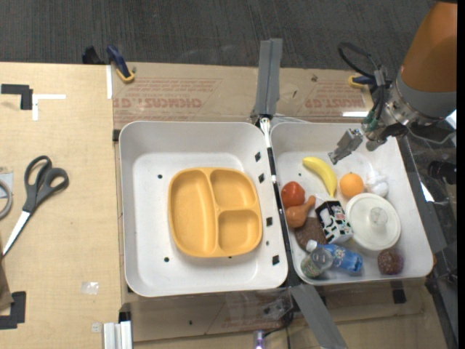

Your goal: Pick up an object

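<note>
The right bin (407, 162) holds several objects: a yellow banana (320, 173), an orange (352, 185), a red tomato (293, 193), a brown pear-shaped toy (298, 214), a black-and-white patterned box (333, 221), a white round lidded bowl (373, 221), a clear plastic bottle with a blue label (333, 260) and a dark reddish ball (390, 262). My gripper (361, 142) hangs over the bin's far part, above and to the right of the banana. Its fingers (344, 147) are open with nothing between them.
The left bin (138, 195) contains a yellow divided plate (216, 211). Scissors (33, 191) lie on the bench at the far left. A blue clamp (120, 62) sits at the back. A grey divider bar (269, 78) runs between the bins.
</note>
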Robot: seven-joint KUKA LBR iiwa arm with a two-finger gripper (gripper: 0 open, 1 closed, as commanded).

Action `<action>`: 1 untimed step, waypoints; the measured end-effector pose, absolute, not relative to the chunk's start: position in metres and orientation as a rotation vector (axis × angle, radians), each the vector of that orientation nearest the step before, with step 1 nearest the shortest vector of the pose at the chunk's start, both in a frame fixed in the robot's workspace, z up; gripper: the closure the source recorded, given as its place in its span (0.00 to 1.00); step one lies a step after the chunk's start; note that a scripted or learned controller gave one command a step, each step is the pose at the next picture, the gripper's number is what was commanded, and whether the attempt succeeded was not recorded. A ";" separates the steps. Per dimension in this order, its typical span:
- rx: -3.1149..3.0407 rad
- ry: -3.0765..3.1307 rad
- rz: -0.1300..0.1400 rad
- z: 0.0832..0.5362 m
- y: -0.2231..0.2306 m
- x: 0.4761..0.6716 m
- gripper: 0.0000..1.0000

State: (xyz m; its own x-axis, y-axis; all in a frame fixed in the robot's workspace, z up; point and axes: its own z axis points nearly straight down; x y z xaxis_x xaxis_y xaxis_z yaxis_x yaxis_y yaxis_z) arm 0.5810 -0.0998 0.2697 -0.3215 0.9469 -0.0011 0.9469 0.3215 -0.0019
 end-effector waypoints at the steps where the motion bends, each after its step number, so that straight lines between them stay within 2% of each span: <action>1: -1.631 -2.688 0.000 0.094 -0.109 0.613 0.00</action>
State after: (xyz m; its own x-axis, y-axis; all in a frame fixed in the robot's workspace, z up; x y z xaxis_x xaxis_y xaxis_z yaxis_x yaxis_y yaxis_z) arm 0.6129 -0.1093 0.0941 -0.4618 0.8870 -0.0022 0.8870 0.4618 0.0014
